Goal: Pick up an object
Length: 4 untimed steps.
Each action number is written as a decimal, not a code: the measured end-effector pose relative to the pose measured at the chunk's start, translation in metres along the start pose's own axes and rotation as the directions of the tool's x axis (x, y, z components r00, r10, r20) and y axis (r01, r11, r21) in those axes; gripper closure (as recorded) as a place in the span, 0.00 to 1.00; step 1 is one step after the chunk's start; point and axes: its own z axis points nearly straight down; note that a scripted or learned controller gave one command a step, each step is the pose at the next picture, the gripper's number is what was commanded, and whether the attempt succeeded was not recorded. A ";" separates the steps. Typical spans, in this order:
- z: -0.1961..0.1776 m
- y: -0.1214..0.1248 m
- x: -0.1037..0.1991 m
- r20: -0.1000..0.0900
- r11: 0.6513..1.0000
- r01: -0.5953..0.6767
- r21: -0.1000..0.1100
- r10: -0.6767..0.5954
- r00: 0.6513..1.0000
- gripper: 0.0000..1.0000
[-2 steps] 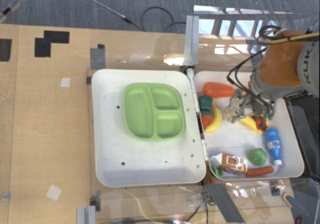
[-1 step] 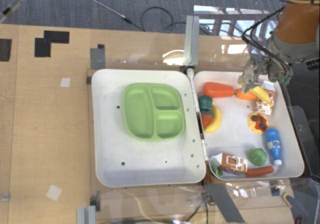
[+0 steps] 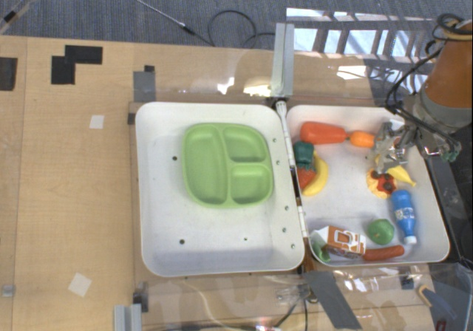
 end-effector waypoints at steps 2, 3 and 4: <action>0.052 0.014 -0.045 0.010 0.958 -0.287 0.001 0.287 0.958 0.00; 0.067 0.090 -0.008 0.010 0.948 -0.318 -0.001 0.318 0.948 0.00; 0.066 0.106 0.035 0.014 0.933 -0.359 0.000 0.359 0.933 0.00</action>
